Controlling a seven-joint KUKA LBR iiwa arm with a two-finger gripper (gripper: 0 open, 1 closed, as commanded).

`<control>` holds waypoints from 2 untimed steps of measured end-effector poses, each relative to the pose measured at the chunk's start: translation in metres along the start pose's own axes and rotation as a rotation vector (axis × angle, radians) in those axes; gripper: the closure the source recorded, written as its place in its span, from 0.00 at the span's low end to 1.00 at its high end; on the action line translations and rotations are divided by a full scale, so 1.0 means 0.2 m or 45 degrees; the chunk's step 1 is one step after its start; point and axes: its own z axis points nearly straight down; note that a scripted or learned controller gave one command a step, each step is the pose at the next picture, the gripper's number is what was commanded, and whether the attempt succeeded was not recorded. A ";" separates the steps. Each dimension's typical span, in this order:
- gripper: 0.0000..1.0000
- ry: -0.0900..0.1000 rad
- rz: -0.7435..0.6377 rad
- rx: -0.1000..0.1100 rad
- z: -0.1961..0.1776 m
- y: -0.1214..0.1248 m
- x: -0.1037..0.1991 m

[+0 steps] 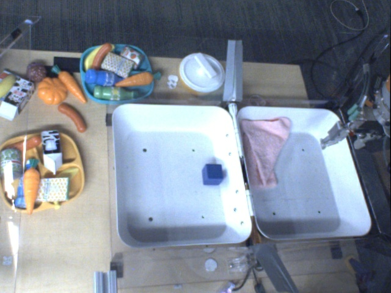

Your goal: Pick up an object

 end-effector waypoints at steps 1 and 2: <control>0.00 0.000 -0.363 -0.001 0.36 0.10 -0.06; 0.00 -0.007 -0.440 -0.014 0.81 0.52 0.05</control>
